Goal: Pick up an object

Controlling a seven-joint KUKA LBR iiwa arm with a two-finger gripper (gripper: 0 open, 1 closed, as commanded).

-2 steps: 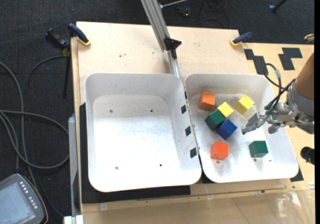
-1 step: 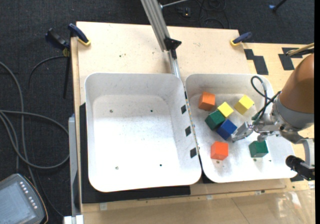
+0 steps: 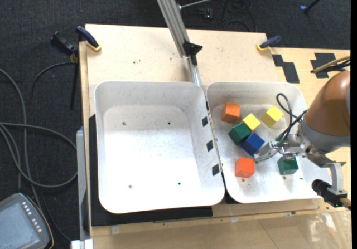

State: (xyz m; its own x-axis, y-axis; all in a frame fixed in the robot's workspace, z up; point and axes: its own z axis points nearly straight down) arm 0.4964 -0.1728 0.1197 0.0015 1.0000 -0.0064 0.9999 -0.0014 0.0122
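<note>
wooden bench (image 3: 139, 53) carries two white bins, and in the right bin (image 3: 254, 91) the hand (image 3: 277, 150) hangs low between a blue cube (image 3: 254, 142) and a green cube (image 3: 288, 165), grip state unclear, so next it likely needs centering over one.

From where I stand, nothing here can be read. The coloured blocks in the right bin (image 3: 262, 186) carry no letters or numbers on the faces I can see. The black patches on the bench (image 3: 145, 58) at the upper right of the frame are plain shapes, not writing. The small black marks along the seam between the two bins are plain as well. The grey device with a screen (image 3: 22, 223) at the lower left shows buttons, but any marking on it is too small to make out.
</note>
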